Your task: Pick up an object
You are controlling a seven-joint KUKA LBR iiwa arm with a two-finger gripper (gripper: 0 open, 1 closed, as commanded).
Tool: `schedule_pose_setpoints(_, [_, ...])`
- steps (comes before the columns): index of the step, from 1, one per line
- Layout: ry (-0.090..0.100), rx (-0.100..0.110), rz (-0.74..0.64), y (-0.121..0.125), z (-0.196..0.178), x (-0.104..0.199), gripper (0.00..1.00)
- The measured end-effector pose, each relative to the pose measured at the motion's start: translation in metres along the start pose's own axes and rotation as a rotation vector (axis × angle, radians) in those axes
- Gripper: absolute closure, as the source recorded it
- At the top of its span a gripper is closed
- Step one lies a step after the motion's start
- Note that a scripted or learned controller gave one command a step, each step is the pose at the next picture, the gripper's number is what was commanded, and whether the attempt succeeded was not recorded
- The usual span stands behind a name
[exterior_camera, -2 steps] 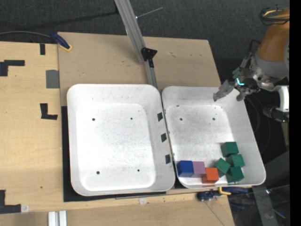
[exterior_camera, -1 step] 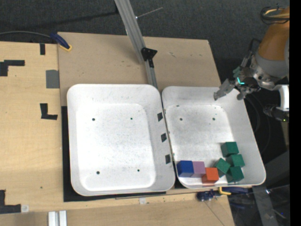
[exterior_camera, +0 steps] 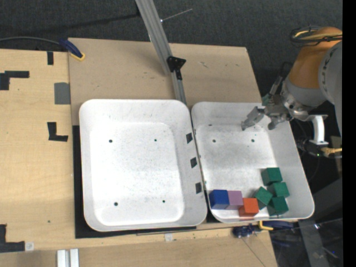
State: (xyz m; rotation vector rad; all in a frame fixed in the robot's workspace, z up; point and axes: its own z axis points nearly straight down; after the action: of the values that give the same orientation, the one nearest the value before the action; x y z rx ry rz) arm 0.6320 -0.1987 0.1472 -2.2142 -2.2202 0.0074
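Observation:
Small blocks lie clustered in the near corner of the right bin: a blue cube, a purple cube, an orange cube and several green blocks. My gripper hangs over the far right part of that bin, well away from the blocks. Its two fingers are spread apart with nothing between them. The grey arm with its orange band comes in from the right.
The left bin sits beside the right one, with black clips between them. A slanted metal rail runs down from the top to the bins' shared far corner. Wooden bench surface lies to the left.

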Motion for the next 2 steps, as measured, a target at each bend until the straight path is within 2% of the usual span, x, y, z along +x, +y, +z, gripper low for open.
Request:
schedule_pose_setpoints(1, [-0.001, 0.0, 0.001, -0.001, 0.055, 0.001, 0.0])
schedule_pose_setpoints(2, [-0.002, -0.006, -0.001, 0.001, 0.041, 0.002, 1.0])
